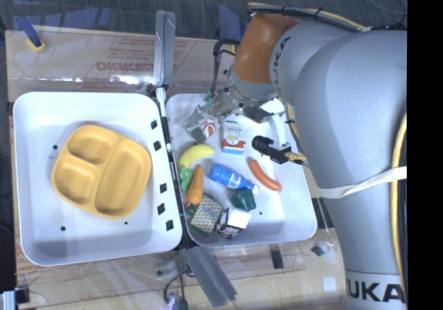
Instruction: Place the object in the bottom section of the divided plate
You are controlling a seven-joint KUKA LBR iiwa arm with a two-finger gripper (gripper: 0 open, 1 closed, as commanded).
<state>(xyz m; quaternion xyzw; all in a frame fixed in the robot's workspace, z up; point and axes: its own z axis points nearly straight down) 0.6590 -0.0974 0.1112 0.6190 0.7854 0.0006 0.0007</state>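
Note:
A yellow divided plate (100, 170) lies in the left bin (34, 232), with two small sections on its left and one long section on its right. My gripper (201, 120) hangs low over the far left corner of the right bin (297, 222), just above a yellow banana (196, 155) and left of a red and white carton (233, 135). Nothing can be seen held in it. The plate's sections hold nothing.
The right bin also holds an orange carrot (195, 185), a blue bottle (230, 178), a red sausage (264, 174), a dark green piece (243, 198), a woven block (205, 215) and a small white box (237, 221). The grey arm covers the bin's right side.

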